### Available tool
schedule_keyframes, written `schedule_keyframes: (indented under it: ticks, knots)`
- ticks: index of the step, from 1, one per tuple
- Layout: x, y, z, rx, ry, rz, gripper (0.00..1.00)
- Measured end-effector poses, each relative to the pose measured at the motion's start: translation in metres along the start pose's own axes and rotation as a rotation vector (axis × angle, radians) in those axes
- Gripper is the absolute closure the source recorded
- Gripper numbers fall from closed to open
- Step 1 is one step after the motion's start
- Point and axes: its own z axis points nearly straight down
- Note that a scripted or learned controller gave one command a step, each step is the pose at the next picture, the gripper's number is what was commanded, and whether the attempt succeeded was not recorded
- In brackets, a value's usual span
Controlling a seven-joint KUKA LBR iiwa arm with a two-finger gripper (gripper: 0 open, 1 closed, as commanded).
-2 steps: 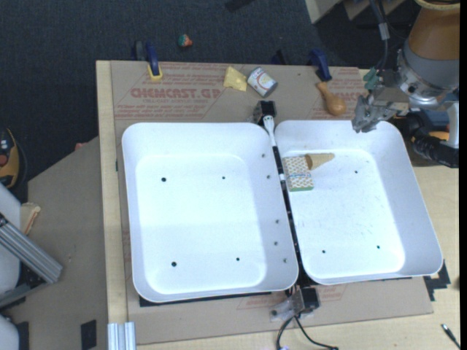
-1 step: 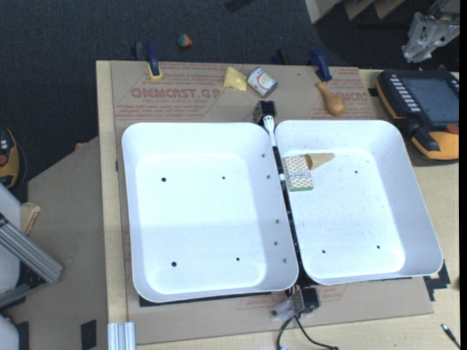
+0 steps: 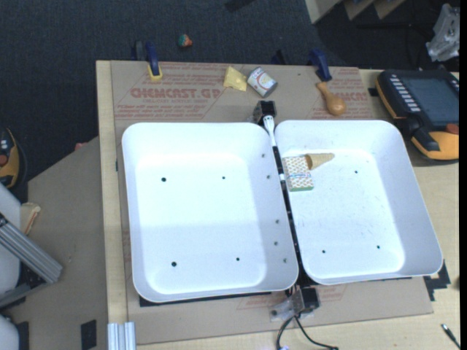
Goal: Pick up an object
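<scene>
Looking down on the bench [image 3: 190,93], I saw no sign of my gripper, so I could not tell its state. A small patterned box [image 3: 298,173] lay in the right bin [image 3: 365,217], near its left wall, touching a tan cone [image 3: 319,160].

Pale grey metal part [image 3: 445,33] at the top right edge, possibly the arm's, too cropped to tell

Bench [image 3: 117,283]: two white bins [image 3: 204,210], yellow wedge [image 3: 234,79], small box [image 3: 262,82], wooden piece [image 3: 330,99].
</scene>
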Motion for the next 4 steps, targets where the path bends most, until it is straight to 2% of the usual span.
schedule_keyframes:
  ticks: [1, 2, 3, 4]
  knots:
    - [-0.001, 0.002, 0.006, 0.009, 0.0, 0.002, 0.0]
    - [0.066, 0.011, 0.079, 0.02, 0.004, -0.005, 0.0]
    - [0.139, 0.017, 0.192, 0.022, 0.003, -0.005, 0.0]
    - [0.134, 0.019, 0.174, 0.006, 0.001, 0.002, 1.0]
